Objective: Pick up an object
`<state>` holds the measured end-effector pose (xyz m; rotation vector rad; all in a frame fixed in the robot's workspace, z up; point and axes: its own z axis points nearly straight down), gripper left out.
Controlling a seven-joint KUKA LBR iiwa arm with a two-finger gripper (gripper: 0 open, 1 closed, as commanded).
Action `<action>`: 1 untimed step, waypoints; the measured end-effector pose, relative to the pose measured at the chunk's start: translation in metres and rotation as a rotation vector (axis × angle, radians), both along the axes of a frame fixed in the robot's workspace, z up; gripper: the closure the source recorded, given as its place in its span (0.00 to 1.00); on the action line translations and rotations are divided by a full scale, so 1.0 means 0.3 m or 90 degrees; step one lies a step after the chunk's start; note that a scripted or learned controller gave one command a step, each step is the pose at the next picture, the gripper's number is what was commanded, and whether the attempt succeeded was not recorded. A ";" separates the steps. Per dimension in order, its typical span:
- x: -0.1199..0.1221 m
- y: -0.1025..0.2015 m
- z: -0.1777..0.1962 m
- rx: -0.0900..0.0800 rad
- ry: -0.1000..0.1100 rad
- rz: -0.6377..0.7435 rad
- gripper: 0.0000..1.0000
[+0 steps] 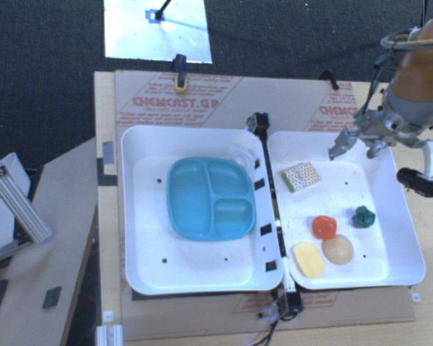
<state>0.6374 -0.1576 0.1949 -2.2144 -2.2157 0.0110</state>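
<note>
The right bin (400,215) holds several small objects. A green-and-yellow patterned square block (301,176) lies near its back left. Toward the front sit a red-orange ball (324,227), a tan round piece (338,249) and a yellow oval piece (308,259). A dark green lump (363,217) lies to the right of the ball. My gripper (357,148) hangs over the back edge of this bin, right of and behind the patterned block. It is open, with nothing between its spread fingers.
The left bin (148,265) carries a blue divided plate (209,197), with a clear item (239,153) at its back right. A black clamp strip (270,193) runs between the bins. A reflective sheet (156,20) lies behind the bench.
</note>
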 end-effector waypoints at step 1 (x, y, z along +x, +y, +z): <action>0.010 0.001 0.028 -0.001 -0.008 0.002 0.00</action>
